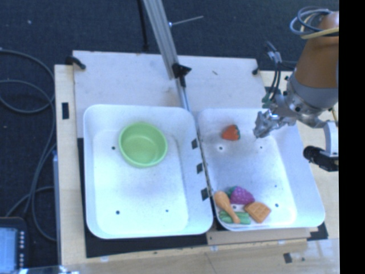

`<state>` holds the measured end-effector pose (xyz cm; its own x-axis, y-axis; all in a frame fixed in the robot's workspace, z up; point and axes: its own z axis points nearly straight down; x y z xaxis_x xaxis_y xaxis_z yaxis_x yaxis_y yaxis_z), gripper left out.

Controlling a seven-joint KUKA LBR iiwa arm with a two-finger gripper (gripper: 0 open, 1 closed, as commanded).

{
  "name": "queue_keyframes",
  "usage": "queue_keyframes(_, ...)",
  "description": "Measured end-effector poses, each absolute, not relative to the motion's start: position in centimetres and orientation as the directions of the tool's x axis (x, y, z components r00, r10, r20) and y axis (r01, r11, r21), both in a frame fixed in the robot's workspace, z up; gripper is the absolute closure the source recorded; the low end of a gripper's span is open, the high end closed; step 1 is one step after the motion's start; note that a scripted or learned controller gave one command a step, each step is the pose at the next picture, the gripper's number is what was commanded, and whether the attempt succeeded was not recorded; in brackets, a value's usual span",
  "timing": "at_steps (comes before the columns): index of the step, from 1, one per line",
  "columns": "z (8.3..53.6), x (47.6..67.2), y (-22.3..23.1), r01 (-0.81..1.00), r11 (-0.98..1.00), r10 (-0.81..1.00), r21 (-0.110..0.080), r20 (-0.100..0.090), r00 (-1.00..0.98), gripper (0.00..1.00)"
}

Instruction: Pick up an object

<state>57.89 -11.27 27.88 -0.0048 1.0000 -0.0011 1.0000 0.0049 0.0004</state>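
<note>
A small red strawberry-like toy (231, 132) lies near the back of the right bin (285, 170). A cluster of toy food sits at that bin's front: an orange carrot (224, 203), a purple piece (242, 196), a green piece (239, 218) and an orange waffle-like piece (258, 212). My gripper (261, 128) hangs over the right bin's back area, a short way right of the red toy, with nothing visibly between its fingers. A green bowl (142, 144) rests in the left bin (114, 204).
A slanted metal pole (162, 33) rises from behind the bins' shared edge. Cables lie on the dark floor at the left (23, 96). The arm's orange band (319, 61) stands above the right bin's back right corner.
</note>
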Motion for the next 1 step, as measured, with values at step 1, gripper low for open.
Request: queue_keyframes(1,26.42,57.82,-6.55,1.0,0.006,1.0,0.0,0.0,-0.006,1.0)
